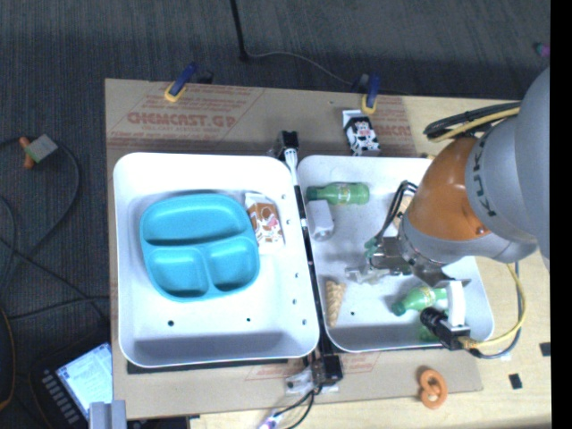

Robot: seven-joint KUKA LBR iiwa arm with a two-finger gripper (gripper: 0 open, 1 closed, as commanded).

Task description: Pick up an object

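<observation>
My arm (487, 186) reaches in from the right and hangs over the right bin (357, 336), its orange band above the wrist. My tool (380, 262) sits low over the bin's middle, near the floor; I cannot tell whether it is open or closed, and I see nothing held in it. Just right of it, toward the near corner, lies a green bottle (413, 300), partly under my wrist. A second green bottle (340, 193) lies on its side by the bin's far wall, well apart from the tool. A cone (333, 298) rests by the near left wall. In the left bin (134, 329) sit a blue tray (198, 244) and a packet (264, 222) beside it.
</observation>
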